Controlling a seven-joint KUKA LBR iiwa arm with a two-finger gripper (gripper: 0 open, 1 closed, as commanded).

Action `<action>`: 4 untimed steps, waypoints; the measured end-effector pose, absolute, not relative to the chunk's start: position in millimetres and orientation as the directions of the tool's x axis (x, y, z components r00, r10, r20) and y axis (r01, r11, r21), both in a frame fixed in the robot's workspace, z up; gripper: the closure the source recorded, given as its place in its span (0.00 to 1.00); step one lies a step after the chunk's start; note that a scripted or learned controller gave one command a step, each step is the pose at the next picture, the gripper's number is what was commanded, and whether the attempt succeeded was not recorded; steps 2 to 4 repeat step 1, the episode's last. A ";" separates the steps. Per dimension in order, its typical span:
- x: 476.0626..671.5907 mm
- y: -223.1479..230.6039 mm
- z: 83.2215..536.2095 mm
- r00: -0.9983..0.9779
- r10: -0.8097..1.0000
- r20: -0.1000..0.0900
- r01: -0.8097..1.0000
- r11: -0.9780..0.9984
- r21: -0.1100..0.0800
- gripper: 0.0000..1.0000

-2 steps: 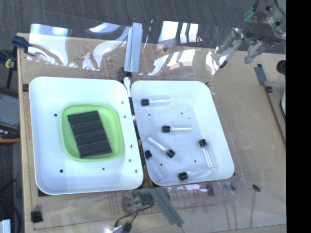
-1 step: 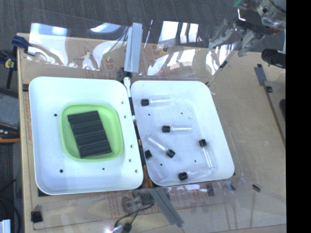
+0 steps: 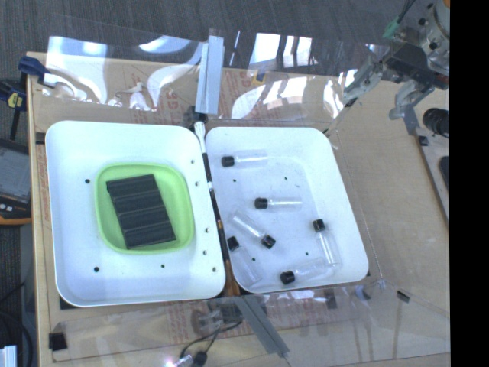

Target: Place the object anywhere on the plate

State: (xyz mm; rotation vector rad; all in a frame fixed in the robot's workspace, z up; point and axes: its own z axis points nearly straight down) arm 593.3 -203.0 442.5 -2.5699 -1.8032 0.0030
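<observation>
A lime-green plate [image 3: 180,197] sits in the left white bin [image 3: 69,266]. A dark grey ribbed block [image 3: 140,210] lies on the plate, slightly tilted. Several clear tubes with black caps lie scattered in the right white bin [image 3: 336,174]: one at the back left [image 3: 244,160], one in the middle [image 3: 280,202], one near the front [image 3: 304,271]. My gripper [image 3: 372,107] hangs at the back right, beyond the right bin's far corner, well away from the tubes and the plate. Its two fingers are spread open with nothing between them.
A grey bar [image 3: 208,75] stands upright behind the gap between the bins. Clear plastic sheeting [image 3: 298,90] lies along the back of the bench. Bare bench surface [image 3: 397,205] stretches to the right of the right bin. A metal bracket [image 3: 260,327] sits at the front.
</observation>
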 end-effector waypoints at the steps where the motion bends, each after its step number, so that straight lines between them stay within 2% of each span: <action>1: 552.7 -203.3 441.8 0.446 0.895 -0.002 0.895 -0.446 -0.005 0.00; 4: 552.7 -203.3 441.8 0.446 0.895 -0.002 0.895 -0.446 -0.005 0.00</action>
